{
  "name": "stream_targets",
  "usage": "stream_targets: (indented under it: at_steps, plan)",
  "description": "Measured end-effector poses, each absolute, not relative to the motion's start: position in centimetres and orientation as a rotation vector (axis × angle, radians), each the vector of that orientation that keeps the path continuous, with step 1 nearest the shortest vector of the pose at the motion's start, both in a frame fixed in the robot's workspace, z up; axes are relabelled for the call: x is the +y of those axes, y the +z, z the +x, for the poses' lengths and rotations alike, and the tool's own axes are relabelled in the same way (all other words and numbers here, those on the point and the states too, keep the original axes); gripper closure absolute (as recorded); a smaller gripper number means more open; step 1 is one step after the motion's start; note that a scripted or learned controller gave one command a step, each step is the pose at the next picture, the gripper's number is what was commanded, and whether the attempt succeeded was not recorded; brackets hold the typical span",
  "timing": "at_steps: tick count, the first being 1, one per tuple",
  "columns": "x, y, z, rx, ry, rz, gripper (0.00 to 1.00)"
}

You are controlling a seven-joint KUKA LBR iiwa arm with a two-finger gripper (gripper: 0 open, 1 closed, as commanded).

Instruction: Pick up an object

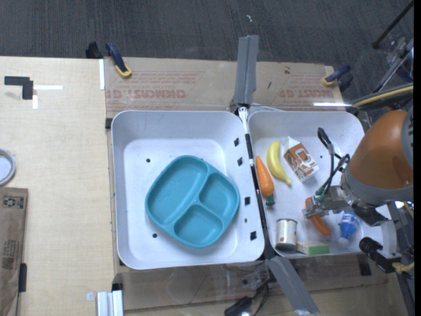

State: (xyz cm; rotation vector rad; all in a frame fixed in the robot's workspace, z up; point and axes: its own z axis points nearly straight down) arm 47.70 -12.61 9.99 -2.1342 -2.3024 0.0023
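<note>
Over the right-hand bin [355, 127], the grey arm [385, 160] with its orange band reaches in from the right edge, its gripper [318, 207] lowered toward the bin's near half. Whether the pincer is open, closed or gripping anything cannot be told from this angle; the wrist and cabling cover it. Just beneath the gripper lies a small orange object [320, 225], tilted, its near end pointing toward the bin's front edge, and it seems to touch the tool, though no grip shows. Beside it, toward the bin's right wall, is a blue-and-white item [348, 227]. At the front edge stands a small tin can [286, 232], with a flat green-and-pale block [314, 248] lying next to it along the rim. Against the bin's left wall rests a carrot [264, 178], lengthwise; a banana [277, 163] lies just right of it, and a small white-and-orange carton [300, 160] sits beside the banana, nearer the bin's middle. A black cable [325, 141] curls above the carton. The left-hand bin [125, 176] carries a blue three-compartment tray [192, 201], turned at an angle near its centre. Yellow-and-blue clamps [119, 62] pin cardboard [171, 87] at the bench's far edge.
</note>
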Motion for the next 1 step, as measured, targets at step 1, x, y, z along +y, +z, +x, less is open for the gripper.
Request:
stream_targets:
  at_steps: [1]
  plan:
    - [-5.61,24.22,52.07,-2.258,0.003,-2.184,1.0]
